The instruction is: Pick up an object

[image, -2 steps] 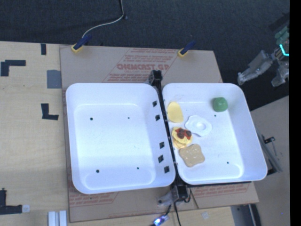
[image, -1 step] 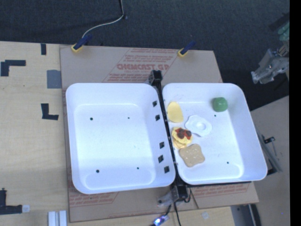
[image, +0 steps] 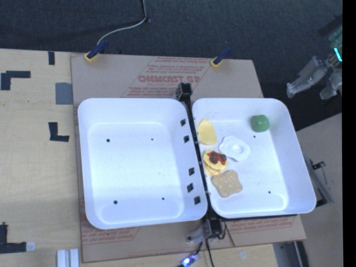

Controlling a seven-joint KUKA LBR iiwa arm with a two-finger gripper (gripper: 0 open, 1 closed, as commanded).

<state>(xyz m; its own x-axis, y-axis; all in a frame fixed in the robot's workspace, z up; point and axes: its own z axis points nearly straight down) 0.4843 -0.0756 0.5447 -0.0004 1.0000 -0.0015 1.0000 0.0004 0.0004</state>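
Grey gripper (image: 303, 82) hovers off beyond the right bin (image: 289, 127), grip state impossible to tell.

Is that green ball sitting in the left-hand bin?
No, the green ball lies in the right bin, near its far corner.

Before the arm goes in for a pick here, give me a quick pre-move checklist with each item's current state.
1. Targets present in right bin: ok; green object, fried egg, toast, yellow slice, topped piece.
2. Green object isolated: ok, apart from the others.
3. Items near the divider touching: not ok; toast and topped piece meet.
4. Gripper over the bin: not ok, outside at upper right.
5. Jaws state: cannot tell.
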